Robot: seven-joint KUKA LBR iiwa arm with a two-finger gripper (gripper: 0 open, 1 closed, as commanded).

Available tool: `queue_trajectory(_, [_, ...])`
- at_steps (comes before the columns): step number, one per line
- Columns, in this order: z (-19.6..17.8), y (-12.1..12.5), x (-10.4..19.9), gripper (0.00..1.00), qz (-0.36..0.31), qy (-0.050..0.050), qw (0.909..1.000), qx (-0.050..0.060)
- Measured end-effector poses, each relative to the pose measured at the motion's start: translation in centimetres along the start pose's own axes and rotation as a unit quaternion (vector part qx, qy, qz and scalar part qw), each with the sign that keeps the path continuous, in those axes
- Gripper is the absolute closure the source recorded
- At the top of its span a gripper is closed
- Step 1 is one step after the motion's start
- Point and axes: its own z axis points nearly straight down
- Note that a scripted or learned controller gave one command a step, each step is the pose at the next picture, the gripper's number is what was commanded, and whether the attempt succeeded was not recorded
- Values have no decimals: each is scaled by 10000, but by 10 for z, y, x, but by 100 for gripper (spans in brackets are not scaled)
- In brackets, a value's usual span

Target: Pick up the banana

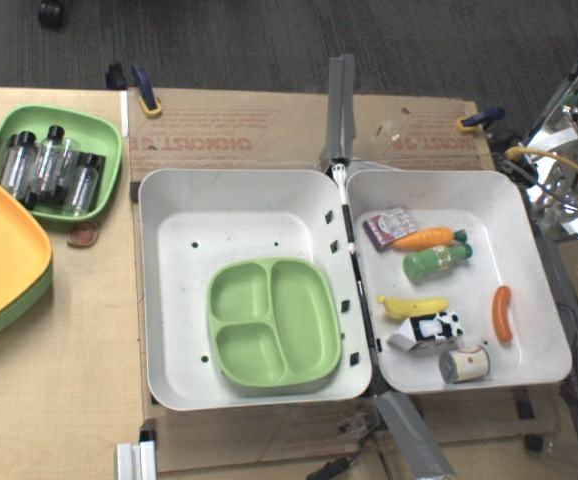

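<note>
Banana (412, 307): one, yellow, lying flat low in the right bin (529, 363), touching one black-and-white carton (427, 330) below it. Two white bins on the table (59, 388); left bin (164, 268) carrying one green three-compartment plate (274, 320). Also in the right bin, one each: green bottle (436, 260), carrot (424, 238), red sausage (502, 314), grey can (465, 364), purple packet (387, 225). Shiny hardware at the right edge, possibly the end effector (567, 168); spread or pressed together, cannot tell.

Dark grey carpet floor (269, 18) lay beyond the desk's far edge. Light wooden desk top (49, 408) carried a brown cardboard sheet (239, 133). Lighting was even.
</note>
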Motion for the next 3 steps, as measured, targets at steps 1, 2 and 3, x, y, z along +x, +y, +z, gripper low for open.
queue_trajectory(1, [-74,-4,-20,100,7,3,10000,-5])
queue_trajectory(2, [-121,-2,-8,100,-5,4,10000,-5])
queue_trajectory(3, [-154,5,25,100,-67,-1,10000,-5])
